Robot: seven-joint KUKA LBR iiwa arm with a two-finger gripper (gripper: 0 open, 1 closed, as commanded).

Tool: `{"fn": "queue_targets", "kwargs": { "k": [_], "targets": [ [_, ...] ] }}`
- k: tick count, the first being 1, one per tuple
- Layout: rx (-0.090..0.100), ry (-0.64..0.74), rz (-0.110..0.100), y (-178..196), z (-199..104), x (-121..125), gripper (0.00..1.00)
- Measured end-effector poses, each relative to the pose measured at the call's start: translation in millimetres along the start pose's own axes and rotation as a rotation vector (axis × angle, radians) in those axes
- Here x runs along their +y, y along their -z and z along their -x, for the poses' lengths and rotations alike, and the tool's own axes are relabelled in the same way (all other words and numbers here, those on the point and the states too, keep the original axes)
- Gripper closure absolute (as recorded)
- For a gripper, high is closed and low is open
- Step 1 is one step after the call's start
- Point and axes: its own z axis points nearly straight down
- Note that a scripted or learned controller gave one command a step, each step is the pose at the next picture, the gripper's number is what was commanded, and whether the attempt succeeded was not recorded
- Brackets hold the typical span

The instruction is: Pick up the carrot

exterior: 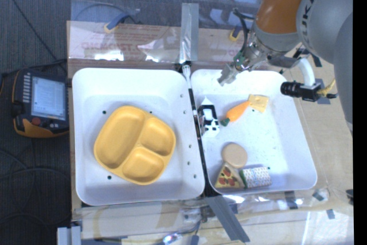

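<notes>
An orange carrot [237,111] with a green tip lies in the right bin [287,140], tilted, its thick end touching a yellow cheese wedge [258,102]. My gripper [229,74] hangs over the bin's back edge, up and slightly left of the carrot and apart from it. Nothing shows between its fingers.
A yellow three-part plate [135,143] sits in the left bin [92,94]. The right bin also holds a black-and-white toy [209,118], a tan disc [234,154], a pizza slice [229,176] and a silver can [256,176]. A pendant [38,101] lies at far left.
</notes>
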Motion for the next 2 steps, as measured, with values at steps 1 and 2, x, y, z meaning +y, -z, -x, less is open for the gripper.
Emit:
{"fn": "queue_targets", "kwargs": {
  "k": [1, 2],
  "targets": [
    [0.001, 0.001, 0.000, 8.2, -1.0, 0.9, 1.00],
    [0.001, 0.001, -0.001, 7.9, -0.9, 0.7, 0.00]
  ]
}}
